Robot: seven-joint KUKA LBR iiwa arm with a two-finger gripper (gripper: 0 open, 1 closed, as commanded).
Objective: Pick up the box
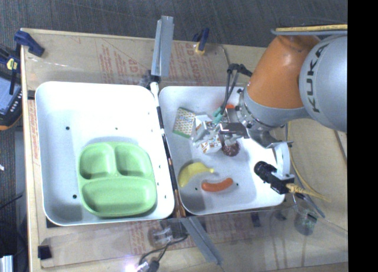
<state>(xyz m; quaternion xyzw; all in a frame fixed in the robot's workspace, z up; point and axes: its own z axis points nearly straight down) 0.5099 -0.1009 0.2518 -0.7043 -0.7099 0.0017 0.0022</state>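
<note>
Camera view, from above and at a slant: a wooden table carries two shallow white bins side by side. The left bin holds a green divided tray toward its near side. The right bin holds the box, a small flat patterned carton lying near the bin's far left part. Just right of it is a crumpled silvery wrapper, then a small dark round item. Nearer the front lie a yellow banana and an orange-red sausage, close together. The grey and orange arm reaches in from the right. Its gripper hangs over the wrapper, beside the box; whether it is spread or pressed together cannot be told.
</note>
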